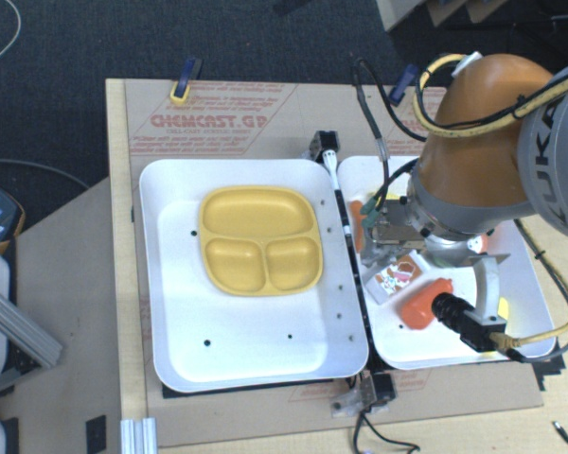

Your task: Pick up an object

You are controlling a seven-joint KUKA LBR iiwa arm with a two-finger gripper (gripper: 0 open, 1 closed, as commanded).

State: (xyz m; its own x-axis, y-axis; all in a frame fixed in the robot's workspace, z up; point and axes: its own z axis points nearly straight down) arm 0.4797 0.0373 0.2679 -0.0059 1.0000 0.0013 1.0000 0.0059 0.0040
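Yellow divided tray (261, 238) flat in left bin (170, 282)

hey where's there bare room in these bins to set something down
Left bin: bare floor in front of the yellow tray and along its left wall. Right bin: crowded, with the arm over an orange object, a printed packet and other items.
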